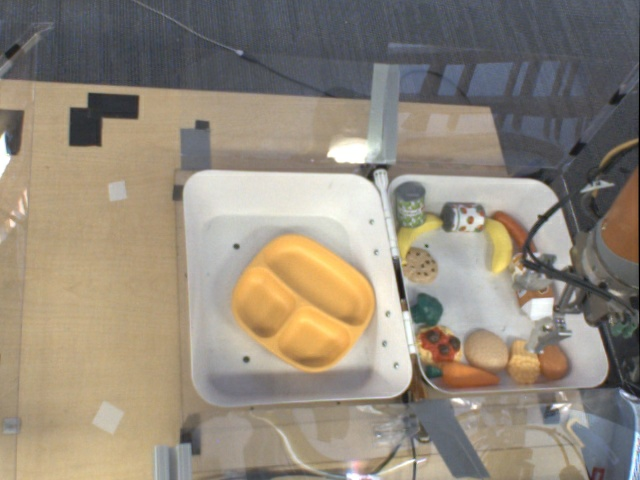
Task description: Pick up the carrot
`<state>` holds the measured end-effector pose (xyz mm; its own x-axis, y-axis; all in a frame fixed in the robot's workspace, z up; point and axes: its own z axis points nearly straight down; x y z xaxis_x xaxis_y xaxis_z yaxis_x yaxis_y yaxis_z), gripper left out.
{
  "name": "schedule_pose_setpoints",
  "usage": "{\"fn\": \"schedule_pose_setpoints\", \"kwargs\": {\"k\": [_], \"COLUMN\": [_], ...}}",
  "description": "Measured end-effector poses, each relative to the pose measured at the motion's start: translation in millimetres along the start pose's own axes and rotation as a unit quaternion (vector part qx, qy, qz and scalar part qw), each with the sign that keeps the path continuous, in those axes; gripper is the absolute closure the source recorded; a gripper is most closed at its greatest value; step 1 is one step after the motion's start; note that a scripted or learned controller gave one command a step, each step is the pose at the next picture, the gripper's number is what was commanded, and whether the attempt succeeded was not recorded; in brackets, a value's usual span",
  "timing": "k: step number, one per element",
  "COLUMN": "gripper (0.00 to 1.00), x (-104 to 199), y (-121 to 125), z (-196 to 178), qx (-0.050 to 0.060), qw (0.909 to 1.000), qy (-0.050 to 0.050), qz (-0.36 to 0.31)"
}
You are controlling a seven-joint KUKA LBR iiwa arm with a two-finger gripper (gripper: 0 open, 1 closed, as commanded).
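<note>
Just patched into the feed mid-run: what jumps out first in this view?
The big yellow divided plate in the middle of the left bin grabs the eye first. Next is the right bin, crowded with toy food, the carrot lying along its near edge. The gripper hangs over that bin's right side.

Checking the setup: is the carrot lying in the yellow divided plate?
No, the carrot lies in the right bin, at its near edge.
</note>
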<state>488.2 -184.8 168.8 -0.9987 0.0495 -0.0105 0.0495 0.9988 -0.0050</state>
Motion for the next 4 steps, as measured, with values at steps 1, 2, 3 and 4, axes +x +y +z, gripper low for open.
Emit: {"fn": "schedule_pose_setpoints", "kwargs": {"k": [1,2,3,4], "gripper": [0.0,0.0,0.0,0.0], "x": [-42,-43,-116,-115], "y": [-8,-18,-13,-14], "z": [31,28,81,82], "qx": [-0.002,-0.001,-0.002,-0.002], "qw": [0.9976,0.9651,0.9454,0.9452], "qy": [0.001,0.001,-0.002,-0.001], "qz": [0.069,0.262,0.326,0.326]}}
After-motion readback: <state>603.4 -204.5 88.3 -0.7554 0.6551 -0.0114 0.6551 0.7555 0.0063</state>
